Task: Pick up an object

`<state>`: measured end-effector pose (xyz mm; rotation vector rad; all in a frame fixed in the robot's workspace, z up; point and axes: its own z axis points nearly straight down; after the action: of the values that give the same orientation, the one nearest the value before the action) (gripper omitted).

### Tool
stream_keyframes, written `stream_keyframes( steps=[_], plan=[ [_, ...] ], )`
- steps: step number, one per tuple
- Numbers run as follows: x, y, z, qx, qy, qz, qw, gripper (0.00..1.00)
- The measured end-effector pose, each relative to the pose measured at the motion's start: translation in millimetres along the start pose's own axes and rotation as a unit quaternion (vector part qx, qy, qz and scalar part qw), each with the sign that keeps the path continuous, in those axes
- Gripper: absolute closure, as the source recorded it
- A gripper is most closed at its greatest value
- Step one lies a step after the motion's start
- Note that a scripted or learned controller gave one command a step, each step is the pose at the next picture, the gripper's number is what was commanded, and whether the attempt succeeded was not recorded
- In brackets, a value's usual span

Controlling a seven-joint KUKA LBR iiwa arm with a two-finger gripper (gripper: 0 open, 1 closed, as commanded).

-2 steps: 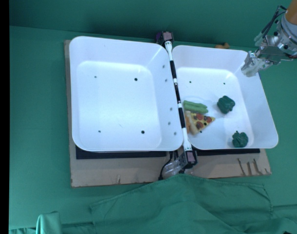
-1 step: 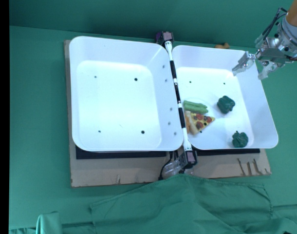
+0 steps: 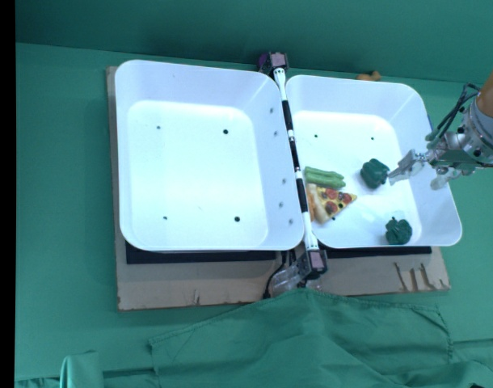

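Observation:
In the right bin (image 3: 440, 217) lie a dark green pepper (image 3: 374, 172), a second dark green pepper (image 3: 398, 231) near the front right corner, a light green bean pod (image 3: 324, 176) and a pizza slice (image 3: 327, 202) by the left wall. My gripper (image 3: 423, 173) hangs over the bin's right side, just right of the first pepper. Its fingers are spread apart and nothing sits between them.
The left bin (image 3: 141, 95) stands beside the right one, joined by a black-and-white divider rod (image 3: 292, 148). Both rest on a cardboard sheet (image 3: 198, 289). Green cloth (image 3: 311, 346) bunches at the front. A small orange item (image 3: 369, 76) lies behind the right bin.

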<state>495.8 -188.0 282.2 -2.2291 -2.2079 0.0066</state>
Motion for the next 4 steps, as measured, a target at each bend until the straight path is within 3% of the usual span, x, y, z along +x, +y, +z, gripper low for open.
stream_keyframes(
  steps=[1,2,3,4],
  plan=[
    [33.0,45.2,87.7,-0.001,0.001,-0.005,1.0000,0.00],
    [29.3,45.3,70.1,-0.007,-0.002,-0.001,1.0000,1.00],
    [38.5,45.7,16.1,-0.008,-0.002,-0.006,0.9999,1.00],
    [-1.4,62.2,42.6,-0.005,-0.003,-0.001,1.0000,1.00]
  ],
)
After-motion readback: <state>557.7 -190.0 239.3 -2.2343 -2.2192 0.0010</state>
